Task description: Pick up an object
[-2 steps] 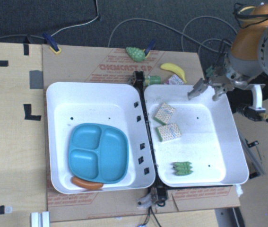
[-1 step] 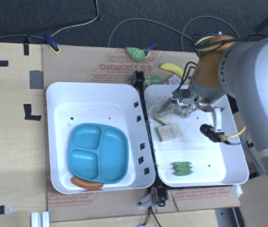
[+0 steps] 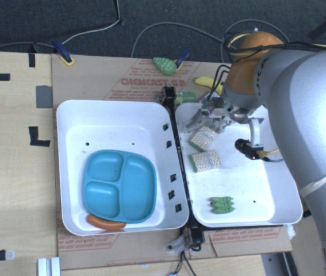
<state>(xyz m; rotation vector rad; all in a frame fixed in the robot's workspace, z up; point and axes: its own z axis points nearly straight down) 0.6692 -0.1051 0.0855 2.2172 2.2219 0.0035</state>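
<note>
Our grey arm [image 3: 300,114] looms closest; its jaws sit at the right bin's [image 3: 277,211] far edge, their state unreadable. Two checkered sponges [image 3: 206,149] lie just below, a green pod [image 3: 221,205] further down.

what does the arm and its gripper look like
The arm is a thick, rounded grey body with an orange band above the wrist. Dark cables loop over the orange section. The gripper is a small metallic assembly, and a black fitting with a thin cable sits beside it.
</note>
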